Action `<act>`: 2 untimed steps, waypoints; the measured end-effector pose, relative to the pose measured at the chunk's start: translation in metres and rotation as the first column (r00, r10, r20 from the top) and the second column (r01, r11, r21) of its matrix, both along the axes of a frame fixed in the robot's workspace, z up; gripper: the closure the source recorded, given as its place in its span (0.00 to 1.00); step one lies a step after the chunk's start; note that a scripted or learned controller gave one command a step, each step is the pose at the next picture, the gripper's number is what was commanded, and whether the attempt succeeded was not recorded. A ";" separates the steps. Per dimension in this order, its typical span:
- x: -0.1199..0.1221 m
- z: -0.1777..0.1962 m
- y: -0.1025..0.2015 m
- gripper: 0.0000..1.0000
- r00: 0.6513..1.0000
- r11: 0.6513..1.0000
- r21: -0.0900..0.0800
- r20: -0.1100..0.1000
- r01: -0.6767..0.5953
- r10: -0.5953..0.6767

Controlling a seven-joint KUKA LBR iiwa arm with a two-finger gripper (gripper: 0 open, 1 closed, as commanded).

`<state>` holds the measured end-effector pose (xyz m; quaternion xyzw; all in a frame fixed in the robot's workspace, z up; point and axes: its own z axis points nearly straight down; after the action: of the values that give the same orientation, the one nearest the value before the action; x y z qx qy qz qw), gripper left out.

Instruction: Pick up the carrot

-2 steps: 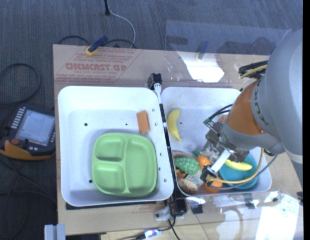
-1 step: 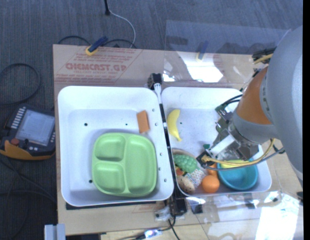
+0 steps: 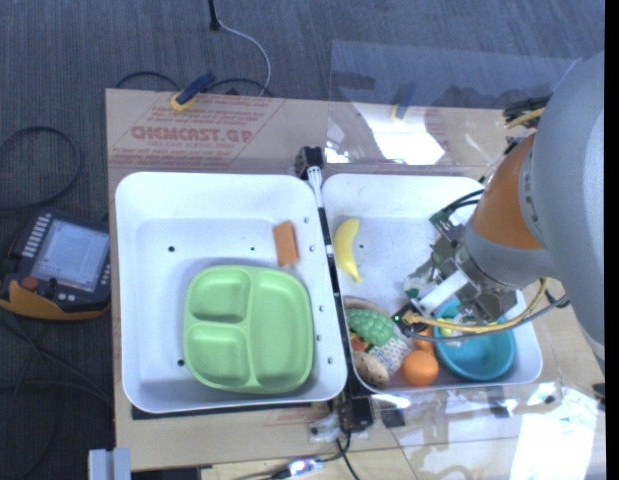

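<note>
two white bins sit side by side on a brown board laid over dark grey carpet. the grey arm (image 3: 574,168) comes in from the right and covers much of the right bin's (image 3: 389,193) far corner; its upper part is cut off by the frame edge. the left bin (image 3: 149,208) has open floor along its back and left side, with a green divided plate (image 3: 251,330) filling its front and a small orange block (image 3: 285,243) near the shared wall. the right bin is open at the back, where a banana (image 3: 346,248) lies alone, but crowded along the front edge: a blue bowl (image 3: 476,353), a green ridged toy (image 3: 372,325), a beige speckled piece (image 3: 387,353), an orange ball (image 3: 421,368). the gripper (image 3: 429,303) hangs over this cluster among cables, and whether it is wide or narrow cannot be told. a thin orange-red piece (image 3: 357,343), possibly the carrot, peeks out beside the green toy, mostly hidden.
</note>
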<state>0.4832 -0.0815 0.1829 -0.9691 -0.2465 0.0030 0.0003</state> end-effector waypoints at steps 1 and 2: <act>0.000 -0.087 -0.020 0.00 0.971 0.971 0.001 0.003 -0.238 0.238; 0.005 -0.075 -0.022 1.00 0.970 0.970 -0.012 0.014 -0.243 0.243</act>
<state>0.4878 -0.1034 0.1082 -0.9317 -0.3632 -0.0034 -0.0067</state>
